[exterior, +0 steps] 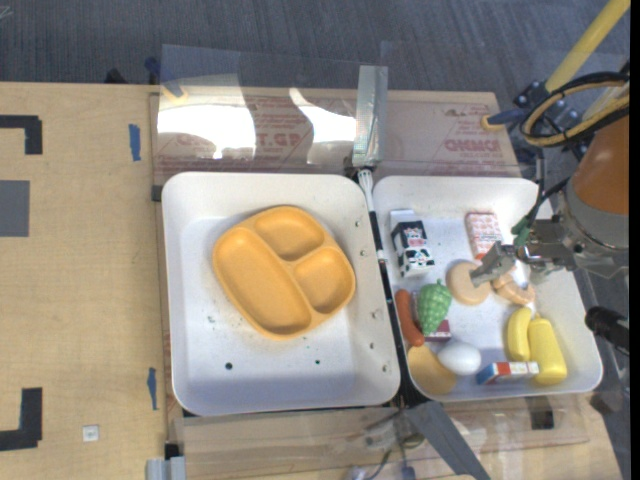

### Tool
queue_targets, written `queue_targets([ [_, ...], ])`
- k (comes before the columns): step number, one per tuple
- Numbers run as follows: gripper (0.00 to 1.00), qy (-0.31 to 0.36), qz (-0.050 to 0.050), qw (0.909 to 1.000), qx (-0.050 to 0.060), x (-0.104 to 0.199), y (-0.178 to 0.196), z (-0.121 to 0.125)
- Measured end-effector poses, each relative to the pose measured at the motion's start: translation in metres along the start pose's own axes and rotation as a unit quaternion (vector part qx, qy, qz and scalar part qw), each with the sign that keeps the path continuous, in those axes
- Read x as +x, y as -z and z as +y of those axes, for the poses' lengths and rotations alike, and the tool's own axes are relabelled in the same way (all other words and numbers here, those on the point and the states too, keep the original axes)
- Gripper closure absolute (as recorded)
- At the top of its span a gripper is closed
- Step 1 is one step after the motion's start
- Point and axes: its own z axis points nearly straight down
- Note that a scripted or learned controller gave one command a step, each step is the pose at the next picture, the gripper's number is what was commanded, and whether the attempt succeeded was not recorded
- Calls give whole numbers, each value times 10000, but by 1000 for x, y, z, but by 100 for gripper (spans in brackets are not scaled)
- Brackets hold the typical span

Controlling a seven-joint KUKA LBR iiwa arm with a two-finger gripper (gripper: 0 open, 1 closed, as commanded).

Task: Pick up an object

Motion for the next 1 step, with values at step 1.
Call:
queue_targets([
  [1,0,-501,-1,9987,25,-37,-78,-3],
])
